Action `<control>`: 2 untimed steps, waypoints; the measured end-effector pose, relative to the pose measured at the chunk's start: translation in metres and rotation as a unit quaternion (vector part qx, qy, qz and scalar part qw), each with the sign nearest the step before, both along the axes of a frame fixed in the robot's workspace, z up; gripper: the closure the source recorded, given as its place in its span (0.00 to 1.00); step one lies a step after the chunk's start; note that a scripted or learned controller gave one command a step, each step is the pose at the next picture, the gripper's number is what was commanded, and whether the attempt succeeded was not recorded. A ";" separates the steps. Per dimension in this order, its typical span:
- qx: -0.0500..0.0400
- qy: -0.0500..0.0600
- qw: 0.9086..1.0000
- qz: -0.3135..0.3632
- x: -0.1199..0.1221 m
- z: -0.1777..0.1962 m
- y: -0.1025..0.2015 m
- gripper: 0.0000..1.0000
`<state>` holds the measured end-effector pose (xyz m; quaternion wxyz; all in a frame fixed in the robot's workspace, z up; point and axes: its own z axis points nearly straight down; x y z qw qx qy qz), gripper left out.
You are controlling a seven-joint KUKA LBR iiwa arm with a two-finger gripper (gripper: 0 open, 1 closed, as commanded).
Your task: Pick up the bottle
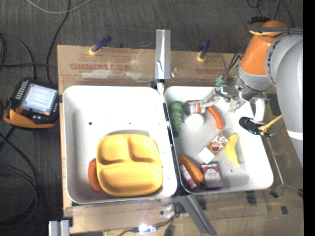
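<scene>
A dark green bottle [174, 118] lies along the left wall of the right bin [256, 181], its length running front to back. My gripper [223, 101] hangs over the back of that bin, to the right of the bottle and apart from it. Its two fingers [211, 100] are spread, with nothing between them. A small red and white can [193, 107] lies just right of the bottle's top, between the bottle and the gripper.
The right bin also holds a white ball [193, 121], a red sausage [215, 117], a banana [232, 149], a small carton [213, 149], a carrot [191, 167] and a red box [211, 175]. A yellow compartment tray [129, 164] sits in the left bin [78, 107].
</scene>
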<state>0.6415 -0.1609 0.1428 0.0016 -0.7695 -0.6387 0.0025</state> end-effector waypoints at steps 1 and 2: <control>-0.003 -0.005 0.989 0.146 -0.050 -0.052 0.062 0.00; 0.004 0.017 1.000 -0.003 0.011 -0.054 -0.002 0.00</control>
